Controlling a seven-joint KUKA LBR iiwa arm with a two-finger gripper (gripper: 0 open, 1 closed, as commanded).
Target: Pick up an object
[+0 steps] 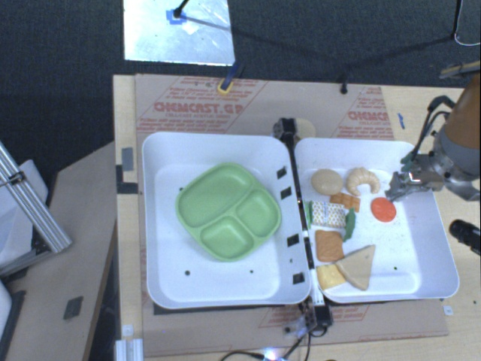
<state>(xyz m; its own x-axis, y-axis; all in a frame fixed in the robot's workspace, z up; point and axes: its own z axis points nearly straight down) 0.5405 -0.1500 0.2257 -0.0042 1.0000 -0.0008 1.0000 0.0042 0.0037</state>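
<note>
Under both bins [225, 145], cardboard sheet [203, 104] printed "CHEMCAST GP", gripper [398, 185] near red slice [384, 210]

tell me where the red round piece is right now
The red round piece lies in the right bin, just below the gripper and right of the croissant.

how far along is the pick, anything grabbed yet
Early stage. Done: the arm has reached over the right bin, its claw low just above the red slice. In hand: nothing is visibly held. Left: close on an item and lift it. The croissant, bread wedge and other food lie in the bin; the green plate sits in the left bin.
</note>
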